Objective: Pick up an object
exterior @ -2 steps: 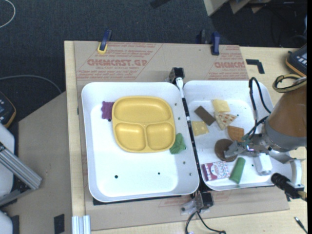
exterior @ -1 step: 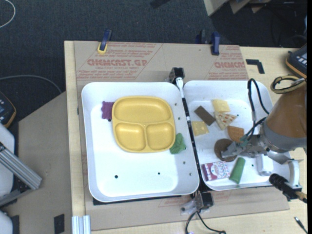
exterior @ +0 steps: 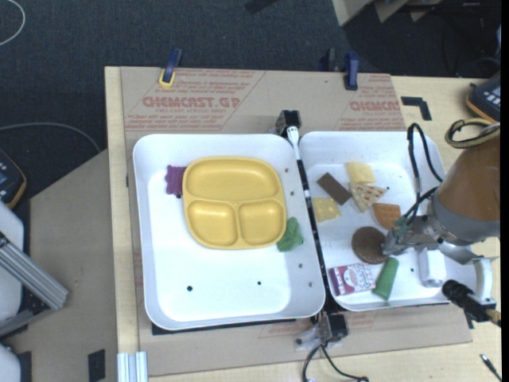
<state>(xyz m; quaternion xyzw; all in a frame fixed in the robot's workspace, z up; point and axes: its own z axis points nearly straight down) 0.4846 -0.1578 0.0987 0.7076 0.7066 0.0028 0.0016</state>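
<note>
You see the gripper (exterior: pixel 395 241) low in the right bin (exterior: pixel 318 146), just beside the brown round cookie (exterior: pixel 367 244) and green cylinder (exterior: pixel 386 278); whether it grips cannot be told.

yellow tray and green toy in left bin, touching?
Touching. Camera view shows the green toy pressed against the yellow tray at its lower right corner, no gap.

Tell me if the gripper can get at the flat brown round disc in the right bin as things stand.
Probably yes. The gripper hangs right beside the flat brown round disc, whose top lies uncovered. The green cylinder lies close by, but not on it.
</note>
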